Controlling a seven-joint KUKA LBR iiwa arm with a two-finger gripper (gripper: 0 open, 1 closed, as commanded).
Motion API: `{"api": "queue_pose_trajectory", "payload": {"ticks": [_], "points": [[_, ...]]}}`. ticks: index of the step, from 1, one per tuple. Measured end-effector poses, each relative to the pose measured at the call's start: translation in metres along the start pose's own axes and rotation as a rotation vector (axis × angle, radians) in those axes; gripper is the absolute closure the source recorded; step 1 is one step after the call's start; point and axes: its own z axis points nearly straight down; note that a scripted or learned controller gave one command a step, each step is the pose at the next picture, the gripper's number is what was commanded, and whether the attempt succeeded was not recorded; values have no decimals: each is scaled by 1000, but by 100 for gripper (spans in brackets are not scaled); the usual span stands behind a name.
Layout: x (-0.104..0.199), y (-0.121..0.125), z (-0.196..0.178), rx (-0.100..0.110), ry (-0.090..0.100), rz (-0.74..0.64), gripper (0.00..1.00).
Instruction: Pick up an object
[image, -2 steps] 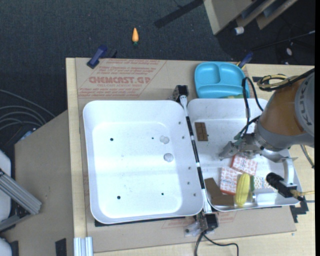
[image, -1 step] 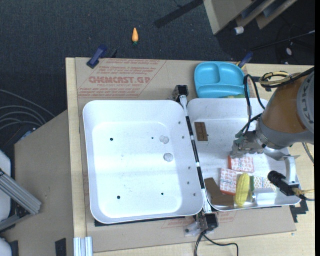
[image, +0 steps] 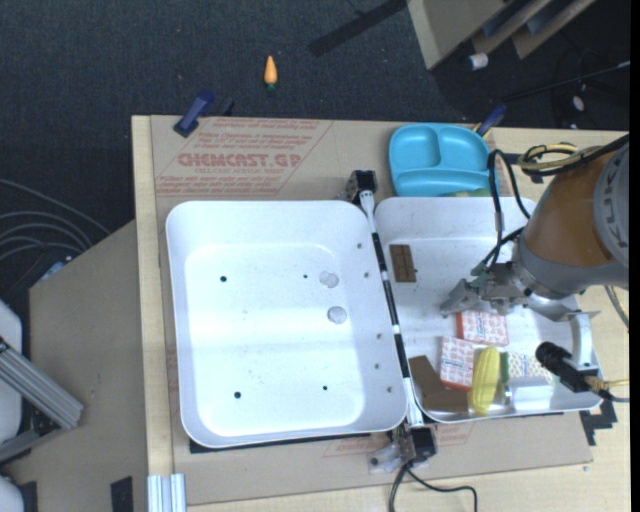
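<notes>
Objects for picking lay in your right bin (image: 440, 225): a red-and-white checked packet (image: 483, 327), a second checked packet (image: 458, 361), a yellow corn cob (image: 485, 379) and a small brown block (image: 402, 264). Your table (image: 250, 150) carried both bins, the left bin (image: 200, 235) beside it. Your claw (image: 478, 292) hung just above the upper packet; whether it was open or closed could not be told.
</notes>
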Motion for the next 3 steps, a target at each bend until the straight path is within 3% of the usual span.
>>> {"api": "queue_pose_trajectory", "payload": {"ticks": [1,2,3], "points": [[8,43,26,17,8,-2,0],[22,-55,24,18,8,0,0],[22,-54,14,15,7,1,100]]}}
